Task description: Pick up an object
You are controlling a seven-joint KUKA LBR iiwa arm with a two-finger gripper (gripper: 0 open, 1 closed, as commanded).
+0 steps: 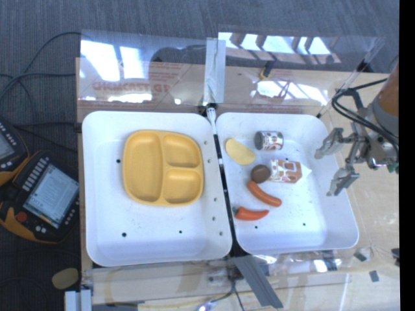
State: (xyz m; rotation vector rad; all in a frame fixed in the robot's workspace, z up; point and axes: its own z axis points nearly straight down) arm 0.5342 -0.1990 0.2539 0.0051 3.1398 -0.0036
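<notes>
At the right edge of the frame, over the right rim of the right bin [337, 229], hang my jaws [337, 164]. They stand apart, one finger higher in the picture and one lower, and nothing is between them.

All the things I may pick lie to the left of me, in the middle of this bin. The nearest one is the small carton [286, 171], red and white, lying flat; it is near, but clearly apart from my fingers. Just beside it on the left sits a brown ball [260, 173]. Below these lies a sausage [264, 194], with its long axis going from upper left to lower right, and further down a small carrot [250, 214], lying almost level across the frame. Higher up are a can [269, 140] on its side and a yellow chip [240, 151].

I judge the coming move must go leftward and down into the bin. For the sausage, my jaws should close across its slanted axis, so the wrist probably needs turning.

The left bin [104, 238] holds a yellow tray [163, 167], well apart from me.
</notes>
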